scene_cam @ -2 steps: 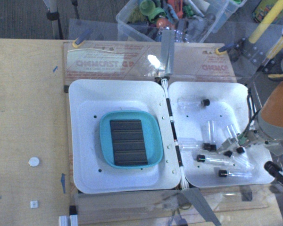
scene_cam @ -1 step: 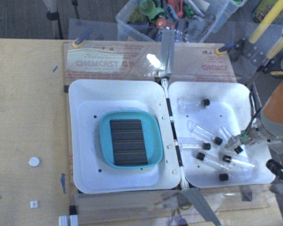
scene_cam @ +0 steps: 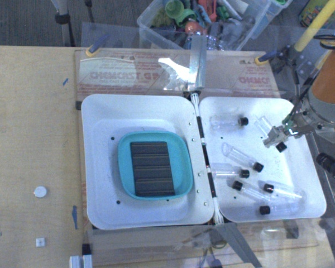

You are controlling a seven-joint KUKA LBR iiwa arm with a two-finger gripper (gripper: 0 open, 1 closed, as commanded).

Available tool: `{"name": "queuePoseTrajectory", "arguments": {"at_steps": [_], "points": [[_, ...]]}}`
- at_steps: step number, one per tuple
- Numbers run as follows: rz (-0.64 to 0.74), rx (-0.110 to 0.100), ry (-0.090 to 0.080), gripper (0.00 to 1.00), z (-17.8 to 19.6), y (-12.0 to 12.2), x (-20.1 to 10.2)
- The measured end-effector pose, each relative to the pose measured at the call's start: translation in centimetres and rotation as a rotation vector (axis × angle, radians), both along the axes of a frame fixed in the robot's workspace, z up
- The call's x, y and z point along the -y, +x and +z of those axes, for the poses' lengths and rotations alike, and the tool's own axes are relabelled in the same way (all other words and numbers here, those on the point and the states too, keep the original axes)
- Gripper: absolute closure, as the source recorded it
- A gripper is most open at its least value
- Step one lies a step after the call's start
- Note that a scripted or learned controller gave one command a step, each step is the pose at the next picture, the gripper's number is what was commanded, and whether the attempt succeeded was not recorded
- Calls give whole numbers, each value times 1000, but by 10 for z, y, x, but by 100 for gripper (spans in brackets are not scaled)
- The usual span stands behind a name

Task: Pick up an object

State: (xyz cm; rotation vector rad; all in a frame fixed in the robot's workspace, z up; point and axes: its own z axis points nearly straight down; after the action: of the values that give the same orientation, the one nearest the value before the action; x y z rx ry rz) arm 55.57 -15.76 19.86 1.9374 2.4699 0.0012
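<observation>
Several clear plastic tubes with black caps lie scattered in the right white bin (scene_cam: 312, 197). One tube (scene_cam: 228, 121) rests near the bin's back, one (scene_cam: 241, 156) in the middle, and others (scene_cam: 251, 191) toward the front. My gripper (scene_cam: 279, 134) reaches in from the right, low over the bin's right side. It sits directly over a tube (scene_cam: 263, 125) whose black cap (scene_cam: 281, 147) pokes out just below it. Whether that tube is gripped cannot be made out.
The left white bin (scene_cam: 97, 121) holds a teal tray (scene_cam: 125, 175) with a dark ridged block (scene_cam: 152, 168). A metal divider (scene_cam: 197, 60) stands behind the bins. A clear box of toys (scene_cam: 212, 10) sits at the back.
</observation>
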Motion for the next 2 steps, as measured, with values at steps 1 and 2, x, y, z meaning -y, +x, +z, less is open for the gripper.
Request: {"name": "queuePoseTrajectory", "arguments": {"at_steps": [1,2], "points": [[-68,1,-1,100,3,54,-43],[-16,1,-1,100,39,102,-89]]}}
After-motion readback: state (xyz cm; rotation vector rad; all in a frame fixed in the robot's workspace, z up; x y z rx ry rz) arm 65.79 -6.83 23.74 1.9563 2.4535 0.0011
